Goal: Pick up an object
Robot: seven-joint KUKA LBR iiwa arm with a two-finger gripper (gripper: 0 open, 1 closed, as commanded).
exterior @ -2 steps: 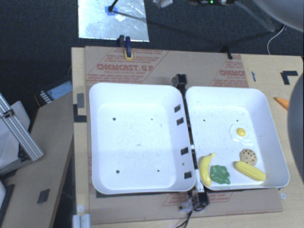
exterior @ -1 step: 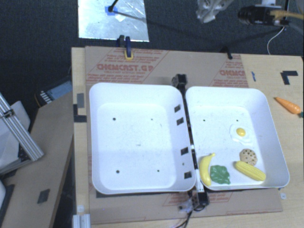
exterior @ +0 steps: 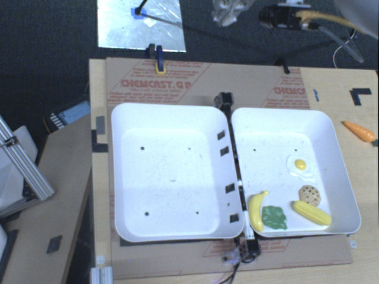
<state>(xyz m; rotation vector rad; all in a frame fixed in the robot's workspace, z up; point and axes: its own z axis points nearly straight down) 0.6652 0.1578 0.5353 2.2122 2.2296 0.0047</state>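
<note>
Cardboard-covered surface, two white bins; right bin stocked along near edge: banana, green leaf, corn, cookie, fried egg. Corn probably light, stiff plastic, best pinched across middle. Gripper parked up top, jaws can't be told tbh.

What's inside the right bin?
Right bin: fried egg, cookie, corn, banana and a green leaf touching the banana. Nothing looks covered.
</note>
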